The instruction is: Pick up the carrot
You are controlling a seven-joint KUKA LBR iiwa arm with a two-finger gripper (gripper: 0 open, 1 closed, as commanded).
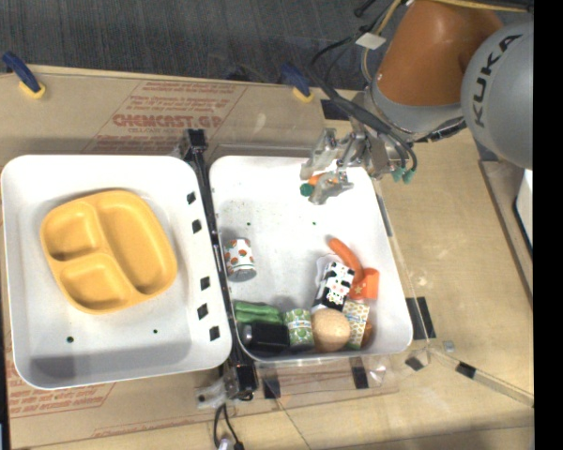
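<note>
— Carrot (342, 249): where is it relative to the right bin (280, 178)?

— Inside that bin, toward its right wall, lying at a slant. Its lower end touches a small black-and-white carton (335, 284) and an orange carton (365, 286) just beside it.

— What else sits in the right bin?

— Along its near wall, a cluster: a green item (256, 312), a dark one (263, 336), a beige ball (329, 329). A small patterned can (239, 258) lies close to the bin's left wall, well apart from the carrot.

— And the gripper (330, 178)?

— Over the right bin's far end, well apart from the carrot, nothing seen between its fingers. Whether the jaws are spread or pressed together, I cannot tell — they blur against the white floor.

— Beyond the right bin?

— The left bin (19, 251) touches its left wall and holds a yellow divided tray (108, 248).
</note>
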